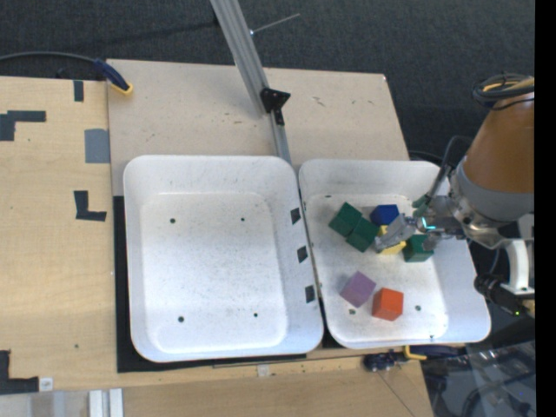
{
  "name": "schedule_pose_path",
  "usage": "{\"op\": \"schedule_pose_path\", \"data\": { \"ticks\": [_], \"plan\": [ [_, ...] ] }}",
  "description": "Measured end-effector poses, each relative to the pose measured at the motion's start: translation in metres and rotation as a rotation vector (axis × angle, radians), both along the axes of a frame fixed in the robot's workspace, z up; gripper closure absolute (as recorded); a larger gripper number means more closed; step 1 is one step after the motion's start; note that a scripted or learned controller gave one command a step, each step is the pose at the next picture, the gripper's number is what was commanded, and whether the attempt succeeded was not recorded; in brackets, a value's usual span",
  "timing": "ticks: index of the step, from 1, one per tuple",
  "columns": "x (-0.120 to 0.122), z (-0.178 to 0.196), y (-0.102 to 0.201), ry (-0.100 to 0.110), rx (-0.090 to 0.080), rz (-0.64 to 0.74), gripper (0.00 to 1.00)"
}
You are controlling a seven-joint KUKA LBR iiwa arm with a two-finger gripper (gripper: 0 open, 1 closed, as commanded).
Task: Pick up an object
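Reaching from right, arm (499,159) low over right bin (452,320); tool (395,235) among blocks, finger state unclear.

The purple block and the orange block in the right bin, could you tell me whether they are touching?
Cannot tell. In the camera view the purple block and orange block sit corner to corner, with no plain gap or contact.
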State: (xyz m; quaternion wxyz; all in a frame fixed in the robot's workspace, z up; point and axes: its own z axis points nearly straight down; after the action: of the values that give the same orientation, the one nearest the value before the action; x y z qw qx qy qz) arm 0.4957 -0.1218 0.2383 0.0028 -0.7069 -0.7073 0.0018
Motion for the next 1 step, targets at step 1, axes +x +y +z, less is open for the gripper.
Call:
{"op": "schedule_pose_path", "data": {
  "ticks": [1],
  "plan": [
    [0.001,0.0023,0.0001,-0.005,-0.001,0.001,0.0]
  ]
}}
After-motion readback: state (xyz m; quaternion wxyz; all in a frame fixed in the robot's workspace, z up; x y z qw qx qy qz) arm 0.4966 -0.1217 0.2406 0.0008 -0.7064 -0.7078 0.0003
